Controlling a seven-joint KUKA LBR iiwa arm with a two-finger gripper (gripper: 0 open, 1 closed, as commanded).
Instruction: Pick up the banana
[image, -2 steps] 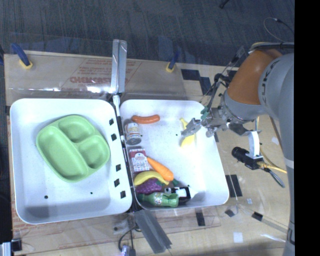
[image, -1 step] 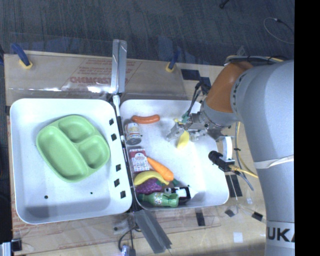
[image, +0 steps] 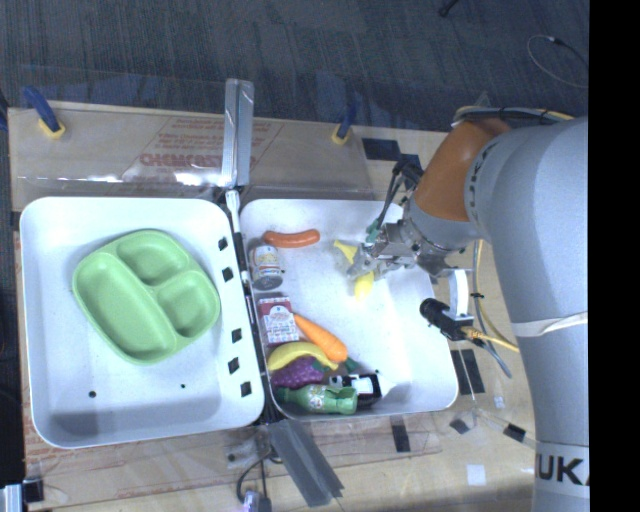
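Two bins on the bench, and our claw (image: 368, 262) is in the right bin (image: 420, 375) near its far edge, clenched on what looks like the banana (image: 362, 284), its yellow end poking out below. Probably gripped near one end because it lay flat.
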